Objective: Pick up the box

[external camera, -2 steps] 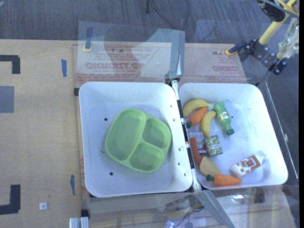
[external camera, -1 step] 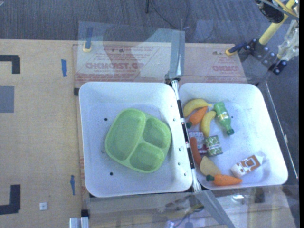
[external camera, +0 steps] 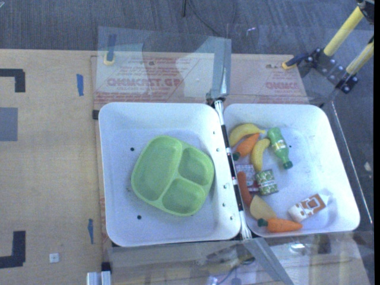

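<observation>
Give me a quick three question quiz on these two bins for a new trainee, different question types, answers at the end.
1. True or false: the green plate lies in the right bin.
2. Multiple choice: what lies nearest the box? A) the green bottle B) the carrot at the bin's near edge C) the plate
3. Fill in: the two bananas lie next to the ____ bottle.

Key: 1. False, it lies in the left bin. 2. B. 3. green.
</observation>
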Robot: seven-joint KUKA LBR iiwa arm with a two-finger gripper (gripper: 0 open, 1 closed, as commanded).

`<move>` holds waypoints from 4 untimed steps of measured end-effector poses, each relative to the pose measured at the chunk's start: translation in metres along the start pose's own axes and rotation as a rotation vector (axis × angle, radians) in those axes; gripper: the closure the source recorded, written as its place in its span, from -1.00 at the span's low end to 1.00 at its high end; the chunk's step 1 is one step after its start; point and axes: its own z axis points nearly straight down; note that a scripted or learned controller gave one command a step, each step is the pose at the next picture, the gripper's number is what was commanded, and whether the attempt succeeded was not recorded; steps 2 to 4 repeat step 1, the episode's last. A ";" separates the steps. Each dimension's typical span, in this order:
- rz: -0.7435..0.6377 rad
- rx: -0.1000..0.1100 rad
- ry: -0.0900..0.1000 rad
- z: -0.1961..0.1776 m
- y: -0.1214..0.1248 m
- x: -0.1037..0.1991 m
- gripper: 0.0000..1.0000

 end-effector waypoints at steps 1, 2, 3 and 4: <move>-0.012 0.000 -0.001 -0.010 -0.007 0.004 1.00; -0.012 0.000 -0.001 -0.010 -0.007 0.004 1.00; -0.012 0.000 -0.001 -0.010 -0.007 0.004 1.00; -0.012 0.000 -0.001 -0.010 -0.007 0.004 1.00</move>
